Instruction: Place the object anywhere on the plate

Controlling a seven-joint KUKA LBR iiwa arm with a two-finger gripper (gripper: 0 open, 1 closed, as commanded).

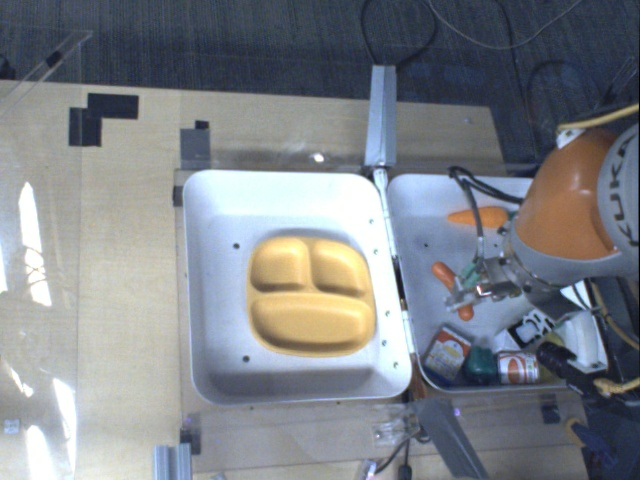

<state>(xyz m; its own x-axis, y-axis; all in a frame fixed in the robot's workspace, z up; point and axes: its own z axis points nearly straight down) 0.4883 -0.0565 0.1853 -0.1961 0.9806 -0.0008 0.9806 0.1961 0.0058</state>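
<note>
Plate: yellow three-compartment plastic plate (309,295) — in the left white bin (210,268).
Object: small orange carrot-shaped piece (443,272) — right bin, beside the hand (478,286).
Hand: open or closed — cannot tell.

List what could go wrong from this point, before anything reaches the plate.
1. The gripper sits low in the right bin among small orange pieces, and nothing is visibly between its fingers, so the grasp may come up empty.
2. The items are crowded along the bin's near wall, so a neighbour could get nudged or dragged.
3. The yellow plate lies in the left bin, and a loosely held piece could drop while crossing the divider.
</note>
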